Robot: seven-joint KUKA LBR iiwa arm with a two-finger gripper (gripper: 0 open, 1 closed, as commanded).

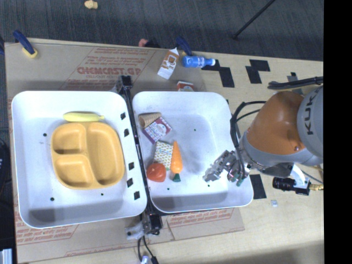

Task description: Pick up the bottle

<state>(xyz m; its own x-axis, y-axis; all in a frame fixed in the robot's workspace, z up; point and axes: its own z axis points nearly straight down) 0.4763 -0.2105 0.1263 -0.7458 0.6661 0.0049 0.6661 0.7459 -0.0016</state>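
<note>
Bottle [198, 62]: blue, lying on its side on the bare bench beyond the far rim of the right bin [220, 100], outside both bins. A small carton [168, 63] lies just left of it, and a smaller packet [185, 85] sits against the bin's far edge. Lying flat, it would likely need a grasp across its body.

Gripper [223, 169]: low in the near right corner of the right bin, well apart from the bottle. Whether it is open or closed I cannot tell; the metal parts blur together at this angle. Nothing visible between them. The arm [278, 128] reaches in from the right, its orange band above the bin's right rim.

Right bin, left half: a wrapped cone [149, 119], a red-and-white packet [159, 130], a patterned packet [163, 153], a carrot [176, 158] and a tomato [156, 172], clustered close together, none near the gripper.

Left bin [27, 147]: a yellow divided plate [87, 154] in the middle and a banana [83, 116] just beyond it.

Judgement: the pick is not begun; the arm must lift out of the bin and travel to the far side of the bench.
</note>
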